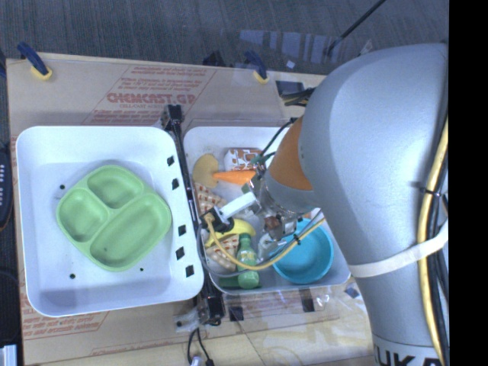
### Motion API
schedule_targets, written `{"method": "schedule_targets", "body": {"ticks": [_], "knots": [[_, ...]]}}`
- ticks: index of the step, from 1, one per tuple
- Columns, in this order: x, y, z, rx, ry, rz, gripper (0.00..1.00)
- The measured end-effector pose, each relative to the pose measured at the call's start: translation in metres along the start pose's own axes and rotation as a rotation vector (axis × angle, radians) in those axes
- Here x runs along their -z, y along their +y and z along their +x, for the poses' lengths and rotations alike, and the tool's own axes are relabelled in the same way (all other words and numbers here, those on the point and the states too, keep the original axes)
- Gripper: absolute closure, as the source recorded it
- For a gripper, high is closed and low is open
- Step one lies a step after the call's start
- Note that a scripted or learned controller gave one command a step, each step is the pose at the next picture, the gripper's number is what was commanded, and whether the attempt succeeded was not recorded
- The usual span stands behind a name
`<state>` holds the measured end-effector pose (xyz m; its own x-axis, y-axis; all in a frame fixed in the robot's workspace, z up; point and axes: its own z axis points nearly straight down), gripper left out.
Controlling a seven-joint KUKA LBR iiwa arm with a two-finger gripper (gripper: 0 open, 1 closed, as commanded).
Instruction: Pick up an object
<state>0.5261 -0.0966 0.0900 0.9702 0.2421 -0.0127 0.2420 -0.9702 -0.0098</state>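
A green divided plate [114,216] lies in the left bin [46,288], while in the right bin [200,139] the end effector [271,231], its state impossible to tell, hangs over a green bottle [245,252] beside a blue bowl [309,259].

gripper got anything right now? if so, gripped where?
Cannot tell. The gripper sits low in the right white bin among a green bottle, a yellow toy and a blue bowl; no grasp is visible.
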Motion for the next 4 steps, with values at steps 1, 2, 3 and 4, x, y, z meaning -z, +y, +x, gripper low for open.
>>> {"method": "schedule_targets", "body": {"ticks": [1, 2, 3, 4], "knots": [[0.002, 0.01, 0.059, -0.033, 0.005, 0.001, 0.0], [0.0, 0.0, 0.005, -0.027, 0.001, -0.001, 0.0], [0.001, 0.004, 0.037, -0.007, 0.004, 0.001, 0.0], [0.028, 0.104, 0.021, 0.234, 0.006, -0.007, 0.0]]}}
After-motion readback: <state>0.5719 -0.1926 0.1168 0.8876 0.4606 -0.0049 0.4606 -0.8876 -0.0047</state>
